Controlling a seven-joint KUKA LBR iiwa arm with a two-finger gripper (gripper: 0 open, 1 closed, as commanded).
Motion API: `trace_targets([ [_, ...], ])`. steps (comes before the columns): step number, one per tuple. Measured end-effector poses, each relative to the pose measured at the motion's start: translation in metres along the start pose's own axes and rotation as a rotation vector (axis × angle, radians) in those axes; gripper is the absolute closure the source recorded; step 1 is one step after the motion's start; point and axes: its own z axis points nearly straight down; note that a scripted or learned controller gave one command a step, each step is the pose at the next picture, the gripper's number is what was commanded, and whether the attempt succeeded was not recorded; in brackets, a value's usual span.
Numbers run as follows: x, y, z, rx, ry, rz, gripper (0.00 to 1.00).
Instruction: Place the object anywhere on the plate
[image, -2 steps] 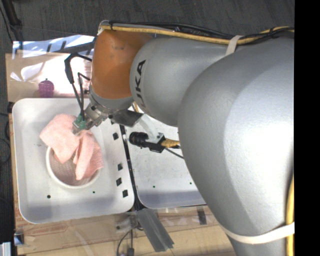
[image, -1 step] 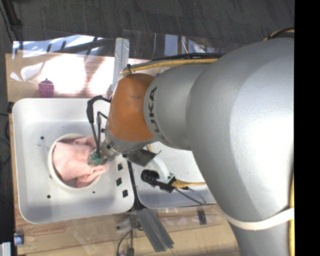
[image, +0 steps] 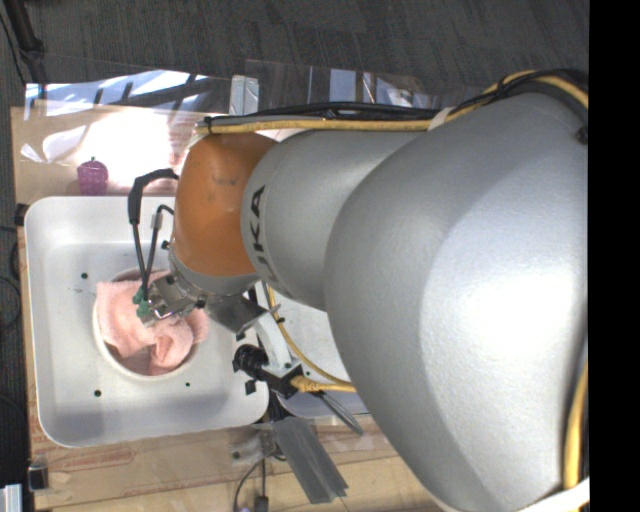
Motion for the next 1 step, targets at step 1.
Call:
trace_targets([
  [1, -0.0614, 0.02, -0.0161, -0.001, 0.0, -0.083, 1.0],
])
